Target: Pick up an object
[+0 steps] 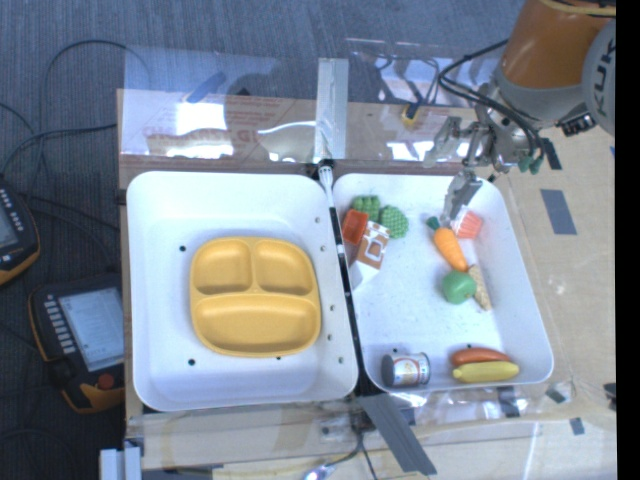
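The arm stood over the far right corner of the right bin (520,268), with the gripper (461,200) lowered toward the cluster of toy food near the back wall. Its tips hung just above, perhaps touching, a small red-orange piece (468,225) that lay against the top of the toy carrot (451,249); from this slanted view it was hard to say whether contact had been made, and how far the tool was open could not be told, nor whether it had hold of anything. The step in hand looked like the final approach for a grasp, not a lift. Just below the carrot lay a green ball-like piece (458,287) beside a tan stick (482,289), so the targets were crowded. The next move would call for settling squarely over one piece, closing, and rising straight up without dragging its neighbours. Elsewhere in that bin lay a can (407,370), a banana and red piece (484,365), and green vegetables (380,215); the left bin (150,268) bore a yellow divided plate (255,296).
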### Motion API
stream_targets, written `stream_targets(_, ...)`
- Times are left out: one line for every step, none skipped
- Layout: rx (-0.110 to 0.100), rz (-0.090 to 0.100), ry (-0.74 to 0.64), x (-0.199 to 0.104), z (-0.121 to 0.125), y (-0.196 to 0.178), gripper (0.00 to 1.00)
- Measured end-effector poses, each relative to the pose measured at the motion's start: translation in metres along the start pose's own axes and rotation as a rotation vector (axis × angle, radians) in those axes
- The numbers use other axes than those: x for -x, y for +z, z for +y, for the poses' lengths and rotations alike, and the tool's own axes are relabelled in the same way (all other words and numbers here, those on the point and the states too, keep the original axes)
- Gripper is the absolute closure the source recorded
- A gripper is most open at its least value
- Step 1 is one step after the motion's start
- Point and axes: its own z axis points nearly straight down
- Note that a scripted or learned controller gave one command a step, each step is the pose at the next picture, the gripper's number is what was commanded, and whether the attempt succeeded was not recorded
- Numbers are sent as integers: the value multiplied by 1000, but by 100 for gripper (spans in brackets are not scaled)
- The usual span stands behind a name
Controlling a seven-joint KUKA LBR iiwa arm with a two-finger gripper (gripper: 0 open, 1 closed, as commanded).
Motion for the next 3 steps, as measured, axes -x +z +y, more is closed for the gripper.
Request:
stream_targets(1, -1, 106, -58, -46, 153, 0)
stream_targets(2, -13, 175, -66, -47, 156, 0)
stream_targets(-4, -17, 174, -65, -47, 145, 100)
